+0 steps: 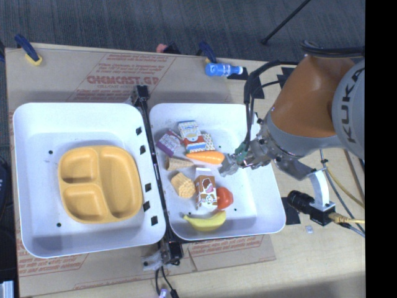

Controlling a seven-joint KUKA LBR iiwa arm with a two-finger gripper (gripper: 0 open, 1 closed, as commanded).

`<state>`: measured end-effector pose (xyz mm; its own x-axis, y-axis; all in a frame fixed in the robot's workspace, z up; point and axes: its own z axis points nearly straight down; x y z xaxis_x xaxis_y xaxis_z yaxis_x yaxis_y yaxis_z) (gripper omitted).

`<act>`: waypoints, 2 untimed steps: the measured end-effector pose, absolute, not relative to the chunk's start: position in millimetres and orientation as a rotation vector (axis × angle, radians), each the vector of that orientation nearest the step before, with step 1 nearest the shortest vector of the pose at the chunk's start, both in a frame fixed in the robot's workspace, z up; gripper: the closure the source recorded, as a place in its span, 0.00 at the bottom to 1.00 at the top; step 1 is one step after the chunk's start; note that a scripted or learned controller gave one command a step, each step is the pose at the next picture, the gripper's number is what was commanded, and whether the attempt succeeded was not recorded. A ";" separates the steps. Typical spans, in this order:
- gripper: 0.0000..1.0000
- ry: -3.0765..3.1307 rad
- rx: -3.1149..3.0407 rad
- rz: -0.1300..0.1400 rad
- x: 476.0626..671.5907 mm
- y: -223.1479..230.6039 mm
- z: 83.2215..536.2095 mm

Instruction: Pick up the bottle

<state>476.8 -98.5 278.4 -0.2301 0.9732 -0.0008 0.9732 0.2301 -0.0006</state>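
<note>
A: Where is the bottle [206, 192] logged?
B: In the right bin [263, 207], between waffle [182, 184] and tomato [224, 197]; not yet lifted.
A: And the gripper [231, 165]?
B: Placed low beside the carrot [205, 158]. Finger state cannot be told; nothing is seen held.

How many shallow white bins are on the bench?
2. The left shallow white bin holds a yellow divided plastic tray; the right shallow white bin holds toy food, with the gripper over it.
</note>
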 end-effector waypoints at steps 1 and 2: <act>1.00 2.417 2.012 -0.003 476.4 -78.6 257.4; 1.00 2.508 1.899 -0.003 476.4 -57.5 238.9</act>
<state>476.4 -57.5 238.9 -0.2712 0.9625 0.0020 0.9625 0.2712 -0.0036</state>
